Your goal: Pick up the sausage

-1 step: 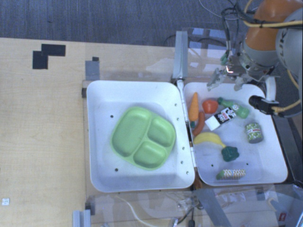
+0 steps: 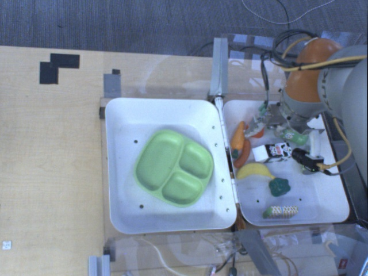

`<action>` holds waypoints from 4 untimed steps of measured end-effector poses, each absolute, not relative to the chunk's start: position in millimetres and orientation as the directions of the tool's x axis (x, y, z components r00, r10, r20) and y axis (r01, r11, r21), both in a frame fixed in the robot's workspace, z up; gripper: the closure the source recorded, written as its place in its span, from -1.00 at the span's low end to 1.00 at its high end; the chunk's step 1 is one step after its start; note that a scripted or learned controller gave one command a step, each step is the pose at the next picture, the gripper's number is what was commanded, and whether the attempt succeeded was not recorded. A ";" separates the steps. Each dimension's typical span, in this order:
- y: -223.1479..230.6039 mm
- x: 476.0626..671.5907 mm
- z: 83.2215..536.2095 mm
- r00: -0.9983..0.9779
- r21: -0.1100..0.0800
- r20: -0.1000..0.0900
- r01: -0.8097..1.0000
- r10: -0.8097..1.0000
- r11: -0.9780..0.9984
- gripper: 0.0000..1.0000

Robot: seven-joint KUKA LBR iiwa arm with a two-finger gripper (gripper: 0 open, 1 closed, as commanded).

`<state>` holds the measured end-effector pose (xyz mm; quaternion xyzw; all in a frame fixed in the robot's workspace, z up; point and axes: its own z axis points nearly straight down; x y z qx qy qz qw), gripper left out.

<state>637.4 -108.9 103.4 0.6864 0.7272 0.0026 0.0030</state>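
Sausage (image 2: pixel 246 152) lies beside banana (image 2: pixel 255 171) in right bin (image 2: pixel 322 211)

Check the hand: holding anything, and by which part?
Cannot tell. The hand sits low in the right bin near the sausage, its tips hidden under the wrist.

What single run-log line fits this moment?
arm: over right bin | hand: above sausage, grip unclear | banana: beside sausage | green tray: left bin
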 end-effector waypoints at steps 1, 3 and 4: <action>-108.6 637.5 113.9 -0.059 0.006 0.000 0.998 0.998 0.059 1.00; -44.7 668.6 185.2 -0.448 -0.001 0.001 0.894 0.894 0.448 1.00; -62.6 630.0 254.0 -0.662 0.007 -0.007 0.749 0.749 0.662 1.00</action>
